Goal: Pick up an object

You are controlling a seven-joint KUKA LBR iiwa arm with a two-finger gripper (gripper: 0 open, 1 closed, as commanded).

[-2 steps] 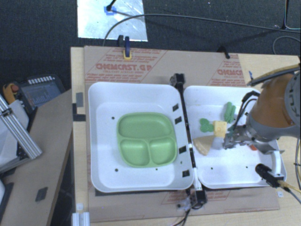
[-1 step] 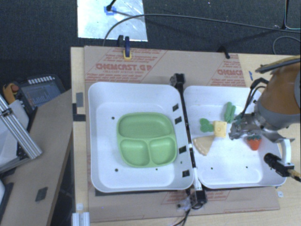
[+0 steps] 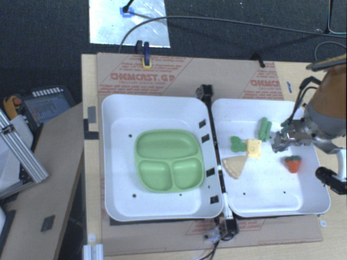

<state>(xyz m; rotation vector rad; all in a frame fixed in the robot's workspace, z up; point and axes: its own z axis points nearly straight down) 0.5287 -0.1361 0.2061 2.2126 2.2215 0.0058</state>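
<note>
The right bin (image 3: 271, 199) holds several small toy foods. A green pod (image 3: 264, 128) lies toward the back, a dark green broccoli piece (image 3: 237, 143) sits left of a yellow block (image 3: 253, 148), and a tan wedge (image 3: 234, 167) lies in front of them. A red strawberry (image 3: 293, 163) rests near the right side. My gripper (image 3: 282, 141) hangs low over the bin, between the green pod and the strawberry, just right of the yellow block. I see nothing held in it.
The left bin (image 3: 116, 194) contains a green three-compartment plate (image 3: 167, 160). A black divider clamp (image 3: 212, 145) runs between the bins. Cardboard (image 3: 179, 75) lies under both. A grey device (image 3: 46, 107) and metal rail (image 3: 21, 150) sit on the left bench.
</note>
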